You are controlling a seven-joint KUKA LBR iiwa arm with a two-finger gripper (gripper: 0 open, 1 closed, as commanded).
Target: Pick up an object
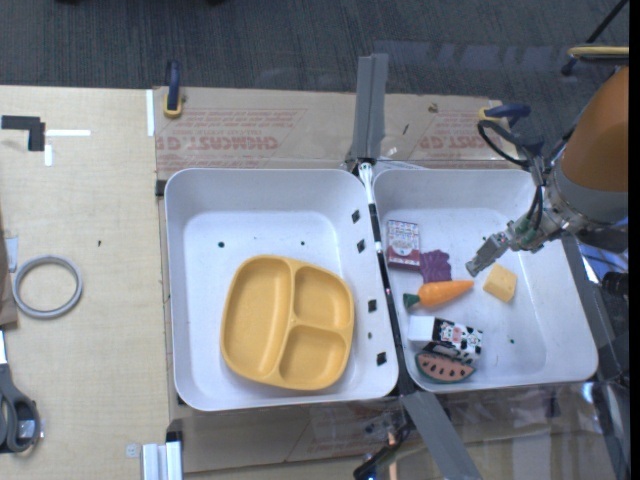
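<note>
Bench near-left edge: scissors (pixel 15 423), partly cut off. Left bin (pixel 190 268): a yellow tray (pixel 288 322) with three compartments lies flat toward the near side, nothing in it. Right bin (pixel 560 358) holds all the small items, bunched in its left half. Nearest, by the near-left corner, is a watermelon slice (pixel 443 368). A cow-print carton (pixel 457 336) is just behind it and touching or nearly touching it. Farther in, a carrot (pixel 443 292) lies on its side, green end toward the divider and orange tip pointing right. A cheese wedge (pixel 500 284) sits just right of the carrot tip, apart from it. Behind the carrot is a purple piece (pixel 434 265), its shape unclear. A red-white box (pixel 403 243) sits against the purple piece's left side, close to the divider. The gripper (pixel 482 260) comes in from the right edge of the right bin, tilted down-left. Its tip is over the gap between carrot tip, cheese and purple piece, closest to the cheese. Cannot tell if the pincer is wide or narrow; it reads as one grey blur. Cannot tell if it touches anything. The grey arm (pixel 600 158) with its orange band is at the far right. On the bench left of the bins lies a tape roll (pixel 45 286). Cardboard (pixel 260 133) lies under the bins' far side, with a clamp (pixel 173 90) at its far-left corner.
</note>
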